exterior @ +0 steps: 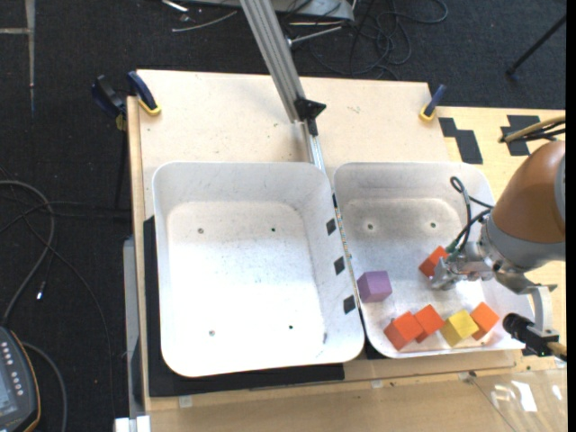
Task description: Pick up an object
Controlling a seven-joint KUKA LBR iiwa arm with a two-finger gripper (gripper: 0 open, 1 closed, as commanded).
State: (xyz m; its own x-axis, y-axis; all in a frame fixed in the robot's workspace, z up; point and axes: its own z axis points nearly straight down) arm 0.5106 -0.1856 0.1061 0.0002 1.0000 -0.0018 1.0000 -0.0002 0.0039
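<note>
Pale tabletop (234, 115), two white bins, and the jaws (445, 275) hang low in the right bin (396, 192) against a red block (433, 261) (how wide they gape, I cannot tell). Risk: they nudge it aside and close on nothing.

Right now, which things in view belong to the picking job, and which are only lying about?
For the job:
gripper
red block beside it
purple block
two orange blocks
yellow block
small orange block
right bin

Lying about:
left bin
yellow clamps
floor cables
</note>
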